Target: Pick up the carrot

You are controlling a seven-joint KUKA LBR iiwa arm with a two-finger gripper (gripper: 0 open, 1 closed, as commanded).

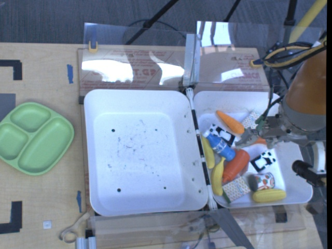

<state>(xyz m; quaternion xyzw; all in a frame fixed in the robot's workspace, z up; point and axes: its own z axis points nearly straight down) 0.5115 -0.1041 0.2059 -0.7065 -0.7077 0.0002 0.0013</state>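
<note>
Camera view puts your pincer (254, 136) low in the right bin (298, 191), tips aimed left at the heap, though you cannot tell whether it is spread or pinched; the carrot (230, 122) lies just left of it and slightly farther back, slanted on top of the pile, so it seems reachable without digging. Nearer the front from the pincer crowd a blue bottle (222, 145), bananas (212, 165) and a red pepper (236, 162), while well left sit the left bin (137, 149) and a green plate (33, 137) on the wooden bench (41, 61)
</note>
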